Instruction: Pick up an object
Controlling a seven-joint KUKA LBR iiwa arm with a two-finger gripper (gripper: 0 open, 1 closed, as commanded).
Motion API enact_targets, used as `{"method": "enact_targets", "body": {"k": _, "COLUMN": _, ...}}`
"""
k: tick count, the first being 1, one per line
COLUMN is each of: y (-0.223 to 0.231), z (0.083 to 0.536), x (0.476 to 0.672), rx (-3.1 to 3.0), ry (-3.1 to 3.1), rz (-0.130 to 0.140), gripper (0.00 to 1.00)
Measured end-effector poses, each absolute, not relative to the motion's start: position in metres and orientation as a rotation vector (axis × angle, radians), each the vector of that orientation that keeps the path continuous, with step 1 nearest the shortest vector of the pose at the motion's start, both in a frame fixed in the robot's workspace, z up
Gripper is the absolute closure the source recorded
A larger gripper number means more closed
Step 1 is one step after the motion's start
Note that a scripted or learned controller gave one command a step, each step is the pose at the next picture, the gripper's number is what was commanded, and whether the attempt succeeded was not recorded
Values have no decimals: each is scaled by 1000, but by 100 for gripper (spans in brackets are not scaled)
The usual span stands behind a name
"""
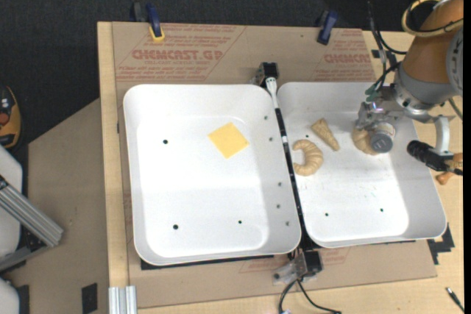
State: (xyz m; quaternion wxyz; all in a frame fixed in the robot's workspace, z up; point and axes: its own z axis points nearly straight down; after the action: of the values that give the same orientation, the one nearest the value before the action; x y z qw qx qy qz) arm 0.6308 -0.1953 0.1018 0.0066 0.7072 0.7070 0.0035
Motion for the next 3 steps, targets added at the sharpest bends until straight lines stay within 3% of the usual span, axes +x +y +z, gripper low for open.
{"method": "enact_targets", "body": {"k": 1, "y": -101, "z": 116, "x": 646, "rx": 2210, "ry": 2230, "rz": 9, "gripper": 100}}
{"method": "enact_targets", "body": {"k": 2, "y": -135, "z": 97, "x": 668, "rx": 2217, "ry": 2216, "rz": 6, "gripper": 100}}
{"method": "enact_targets", "body": {"k": 3, "y": -134, "z": 96, "x": 667, "rx": 2220, "ry": 2219, "rz": 2, "gripper": 0}}
